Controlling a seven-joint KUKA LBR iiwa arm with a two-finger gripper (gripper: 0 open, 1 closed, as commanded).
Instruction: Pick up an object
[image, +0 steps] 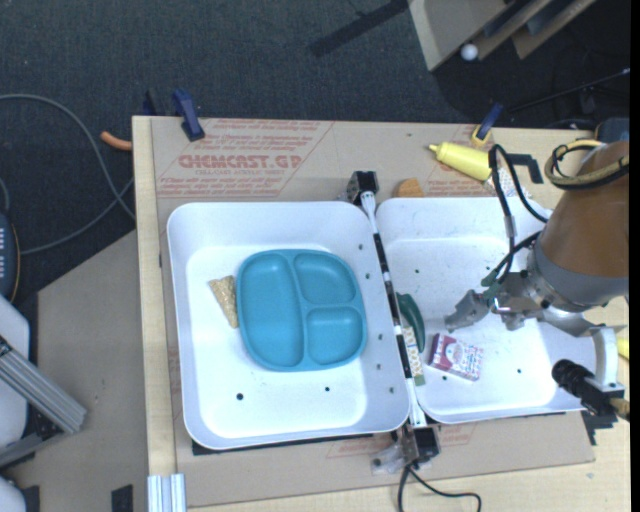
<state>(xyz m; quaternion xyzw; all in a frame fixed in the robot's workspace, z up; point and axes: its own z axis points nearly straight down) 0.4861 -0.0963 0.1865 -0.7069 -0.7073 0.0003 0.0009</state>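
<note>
Cardboard covered the bench under two white bins. Low in the right bin (520, 395) lay a small pink packet (455, 357), flat and apart from a green object (410, 320) at the divider, so likely reachable. Just above-right hovered the gripper (478, 305), fingers spread, holding nothing.

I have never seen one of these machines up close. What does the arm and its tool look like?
The arm is a thick rounded body, orange-brown on top and grey lower down. Black and yellow cables loop along it. At its end sits the tool, a small grey metal piece with thin fingers. A black fitting sticks out near it.
</note>
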